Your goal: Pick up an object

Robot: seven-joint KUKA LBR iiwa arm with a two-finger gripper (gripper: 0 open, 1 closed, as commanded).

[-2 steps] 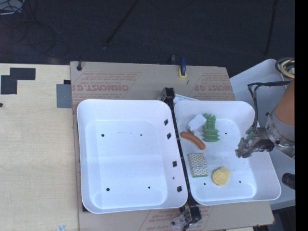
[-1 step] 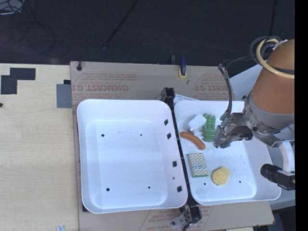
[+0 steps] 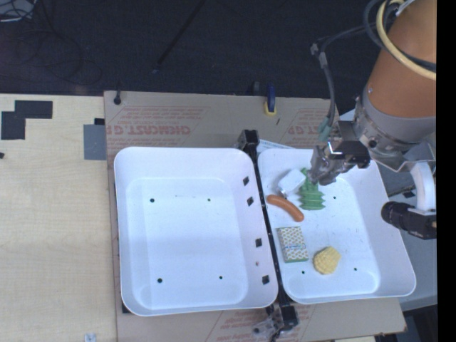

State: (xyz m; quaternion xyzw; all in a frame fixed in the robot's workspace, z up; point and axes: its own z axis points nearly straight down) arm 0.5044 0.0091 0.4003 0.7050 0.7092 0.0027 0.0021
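Observation:
In the right bin (image 3: 385, 262) lie an orange sausage-shaped piece (image 3: 286, 207), a green ridged toy (image 3: 311, 195), a small white object (image 3: 291, 182), a pale checked block (image 3: 292, 244) and a yellow round waffle-like piece (image 3: 327, 260). My gripper (image 3: 321, 171) hangs over the upper part of the right bin, its tips just above and to the right of the green toy. Nothing shows between its tips.
The left bin (image 3: 128, 191) sits beside the right one, with a black divider strip (image 3: 258, 219) between them. Both rest on a brown cardboard sheet (image 3: 185, 120). The arm's orange band (image 3: 402, 55) and grey wrist fill the upper right.

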